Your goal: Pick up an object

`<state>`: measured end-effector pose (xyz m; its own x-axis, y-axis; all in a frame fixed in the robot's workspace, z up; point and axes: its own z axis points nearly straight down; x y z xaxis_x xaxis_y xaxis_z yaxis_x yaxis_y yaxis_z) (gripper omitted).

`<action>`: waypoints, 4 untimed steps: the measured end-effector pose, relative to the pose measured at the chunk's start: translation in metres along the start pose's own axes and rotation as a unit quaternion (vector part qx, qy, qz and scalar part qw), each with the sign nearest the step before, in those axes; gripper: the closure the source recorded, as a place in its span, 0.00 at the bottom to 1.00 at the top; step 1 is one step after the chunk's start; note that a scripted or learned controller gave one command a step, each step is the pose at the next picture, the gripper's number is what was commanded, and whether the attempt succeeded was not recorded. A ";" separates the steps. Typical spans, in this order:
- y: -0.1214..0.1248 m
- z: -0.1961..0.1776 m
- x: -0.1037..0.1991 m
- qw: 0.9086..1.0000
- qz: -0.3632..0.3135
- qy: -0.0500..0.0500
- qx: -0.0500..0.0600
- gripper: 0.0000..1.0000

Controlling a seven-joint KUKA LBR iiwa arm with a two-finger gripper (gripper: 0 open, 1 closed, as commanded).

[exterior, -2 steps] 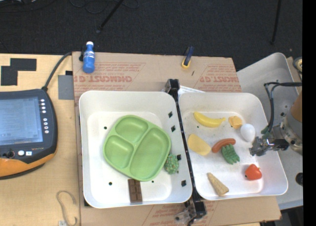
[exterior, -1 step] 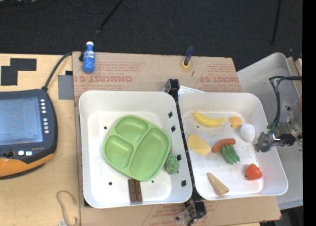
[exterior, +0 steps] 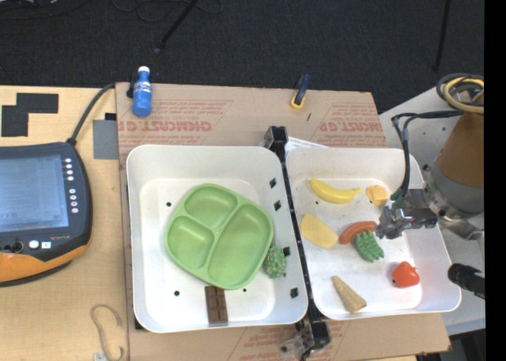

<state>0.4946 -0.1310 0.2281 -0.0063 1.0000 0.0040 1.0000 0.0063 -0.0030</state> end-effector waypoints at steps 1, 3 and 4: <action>0.007 0.006 0.046 1.000 0.001 0.000 0.000 1.00; 0.000 -0.008 0.083 1.000 0.003 -0.001 0.000 1.00; 0.005 0.011 0.083 1.000 0.004 -0.002 0.002 1.00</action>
